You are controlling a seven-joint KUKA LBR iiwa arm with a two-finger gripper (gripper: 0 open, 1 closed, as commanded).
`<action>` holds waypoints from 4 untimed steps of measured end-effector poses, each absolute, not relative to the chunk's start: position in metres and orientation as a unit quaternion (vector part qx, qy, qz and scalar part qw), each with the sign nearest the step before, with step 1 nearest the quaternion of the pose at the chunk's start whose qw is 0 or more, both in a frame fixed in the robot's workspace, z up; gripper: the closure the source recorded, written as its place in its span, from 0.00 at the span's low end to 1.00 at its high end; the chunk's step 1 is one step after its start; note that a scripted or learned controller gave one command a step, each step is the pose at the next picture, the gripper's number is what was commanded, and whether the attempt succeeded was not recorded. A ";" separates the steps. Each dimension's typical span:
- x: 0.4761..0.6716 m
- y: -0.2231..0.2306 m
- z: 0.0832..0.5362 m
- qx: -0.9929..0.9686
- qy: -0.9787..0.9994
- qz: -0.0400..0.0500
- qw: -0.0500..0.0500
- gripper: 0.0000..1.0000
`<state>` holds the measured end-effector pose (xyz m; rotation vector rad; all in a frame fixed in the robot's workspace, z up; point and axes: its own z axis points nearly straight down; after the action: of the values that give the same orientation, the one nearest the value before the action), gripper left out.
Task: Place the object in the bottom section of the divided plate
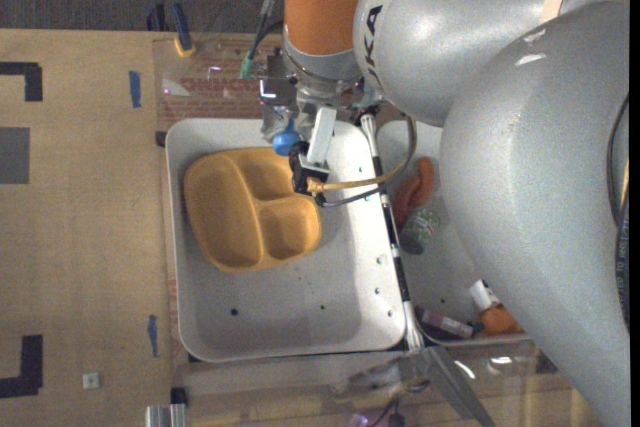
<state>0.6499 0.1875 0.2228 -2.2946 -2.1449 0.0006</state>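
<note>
A yellow divided plate point(250, 208) lies in the left white bin point(300, 315), toward its upper left. It has one large section on the left and two smaller ones on the right. My gripper point(282, 133) hangs at the plate's upper right edge, under the orange wrist band. A small blue thing point(285, 142) shows right at the gripper's tip, just over the plate's rim. Whether it sits between the fingers is hidden by the wrist.
The right bin point(455, 300) is mostly covered by the arm. In it I see an orange-red thing point(424, 183), a green speckled thing point(421, 226), a dark marker-like tube point(450, 323) and an orange and white thing point(491, 312). Wooden bench point(80, 215) lies to the left.
</note>
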 end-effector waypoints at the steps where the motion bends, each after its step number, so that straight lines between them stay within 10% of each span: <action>1: 0.642 0.190 0.220 -0.674 -0.739 0.000 0.000 1.00; 4: 0.621 0.195 0.212 -0.555 -0.832 0.000 0.000 1.00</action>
<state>0.6208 0.1952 0.2121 -1.7421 -2.6139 -0.0011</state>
